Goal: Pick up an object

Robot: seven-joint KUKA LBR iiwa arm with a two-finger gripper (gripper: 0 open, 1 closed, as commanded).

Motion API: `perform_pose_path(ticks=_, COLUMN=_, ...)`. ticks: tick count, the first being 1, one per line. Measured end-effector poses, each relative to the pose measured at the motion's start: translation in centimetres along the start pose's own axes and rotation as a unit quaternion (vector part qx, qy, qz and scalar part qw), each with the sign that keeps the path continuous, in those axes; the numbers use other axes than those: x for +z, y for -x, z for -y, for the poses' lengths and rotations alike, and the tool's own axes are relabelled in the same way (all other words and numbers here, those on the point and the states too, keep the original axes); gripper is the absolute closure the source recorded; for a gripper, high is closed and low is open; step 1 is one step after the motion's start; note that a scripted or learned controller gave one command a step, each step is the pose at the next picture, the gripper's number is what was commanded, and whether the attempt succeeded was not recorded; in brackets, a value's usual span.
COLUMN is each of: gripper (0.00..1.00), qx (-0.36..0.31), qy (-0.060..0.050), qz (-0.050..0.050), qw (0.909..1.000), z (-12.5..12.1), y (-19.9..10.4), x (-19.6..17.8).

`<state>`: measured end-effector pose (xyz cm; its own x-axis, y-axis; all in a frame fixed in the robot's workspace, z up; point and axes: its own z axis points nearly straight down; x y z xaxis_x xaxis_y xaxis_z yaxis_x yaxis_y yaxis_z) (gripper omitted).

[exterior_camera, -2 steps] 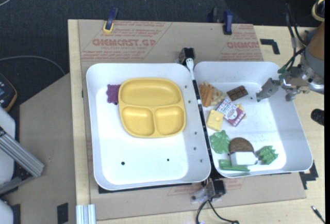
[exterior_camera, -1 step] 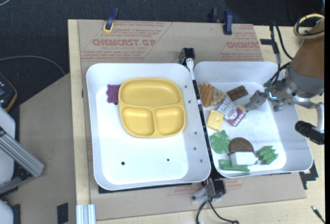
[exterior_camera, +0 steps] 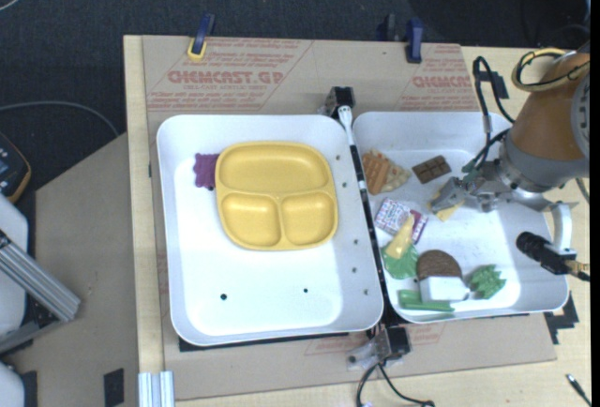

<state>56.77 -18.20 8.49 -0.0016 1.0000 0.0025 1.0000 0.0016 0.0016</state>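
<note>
Arm low over the right bin (exterior_camera: 534, 297), gripper (exterior_camera: 457, 197) among the toy food.
Whether it pinches anything I cannot tell; a brown block (exterior_camera: 430, 169) lies just beside it, and bare floor lies toward that bin's right rim.

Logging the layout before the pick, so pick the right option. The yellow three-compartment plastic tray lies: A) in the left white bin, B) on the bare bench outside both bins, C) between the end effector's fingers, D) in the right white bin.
A: the yellow three-compartment plastic tray rests flat inside the left white bin, partly covering a small purple object.
</note>
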Motion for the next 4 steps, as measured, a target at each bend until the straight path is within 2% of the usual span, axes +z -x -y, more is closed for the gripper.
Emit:
perform_pose_path(ticks=1, gripper=1.00, qx=0.001, qy=0.000, qz=0.001, qw=1.0000, z=0.1, y=0.1, x=-1.1)
perform_pose_path(ticks=3, gripper=1.00, qx=0.000, qy=0.003, qz=0.003, qw=1.0000, z=0.6, y=-0.9, x=-12.6)
perform_pose_path(ticks=4, gripper=1.00, qx=0.000, qy=0.002, qz=0.002, qw=1.0000, z=0.5, y=-0.9, x=-14.1)
